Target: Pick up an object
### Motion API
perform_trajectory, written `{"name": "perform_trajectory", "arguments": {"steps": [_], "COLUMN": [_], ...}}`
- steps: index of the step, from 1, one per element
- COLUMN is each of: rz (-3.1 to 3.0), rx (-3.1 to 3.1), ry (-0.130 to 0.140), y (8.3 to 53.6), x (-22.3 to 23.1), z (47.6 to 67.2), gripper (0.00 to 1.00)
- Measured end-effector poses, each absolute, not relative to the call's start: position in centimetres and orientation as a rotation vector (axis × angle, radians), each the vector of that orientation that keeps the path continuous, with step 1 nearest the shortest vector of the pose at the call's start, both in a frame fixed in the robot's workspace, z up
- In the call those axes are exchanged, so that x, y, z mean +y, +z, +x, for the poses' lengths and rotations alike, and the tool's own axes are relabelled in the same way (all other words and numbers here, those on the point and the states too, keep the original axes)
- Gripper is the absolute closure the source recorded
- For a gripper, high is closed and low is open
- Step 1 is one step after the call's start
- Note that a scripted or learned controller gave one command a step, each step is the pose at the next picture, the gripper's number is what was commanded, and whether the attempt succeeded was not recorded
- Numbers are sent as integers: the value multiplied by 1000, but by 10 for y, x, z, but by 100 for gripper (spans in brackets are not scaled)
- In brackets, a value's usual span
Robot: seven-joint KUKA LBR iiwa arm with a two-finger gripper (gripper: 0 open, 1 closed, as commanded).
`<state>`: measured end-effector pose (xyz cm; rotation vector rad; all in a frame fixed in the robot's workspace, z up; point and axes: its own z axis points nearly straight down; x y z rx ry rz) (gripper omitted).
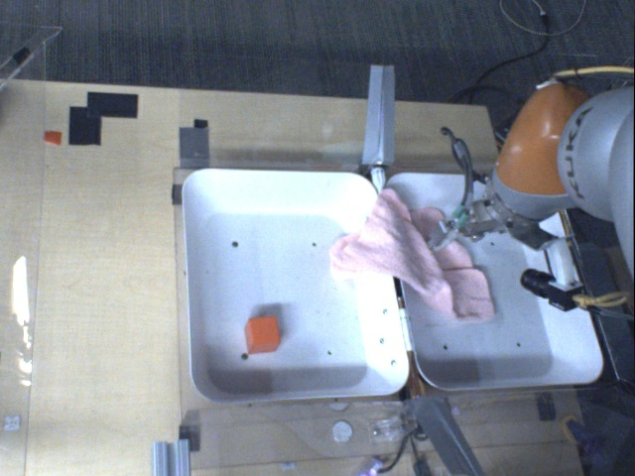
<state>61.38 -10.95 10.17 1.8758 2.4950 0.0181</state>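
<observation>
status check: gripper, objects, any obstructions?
Gripper over right white bin, at pink cloth. Cloth draped across both bins' shared wall. Small orange block in left white bin, untouched.

Pale wooden bench top, bearing a black L-shaped patch at far left with a small orange-red square just left of it. Grey metal upright bar at far centre. Beyond, dark carpeted floor with a thin looped cable at far right.

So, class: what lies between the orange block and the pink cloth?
In the camera view, only bare white bin floor separates the orange block from the pink cloth.
</observation>
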Motion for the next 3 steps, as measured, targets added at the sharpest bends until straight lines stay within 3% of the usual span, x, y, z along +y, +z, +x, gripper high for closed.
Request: {"name": "perform_trajectory", "arguments": {"steps": [1, 2, 3], "rz": [1540, 1535, 1535], "rx": [2718, 2713, 2713], "ry": [13, 21, 20], "y": [91, 102, 102], "x": [-98, -97, -98], "z": [589, 593, 593], "gripper": [0, 100, 0]}}
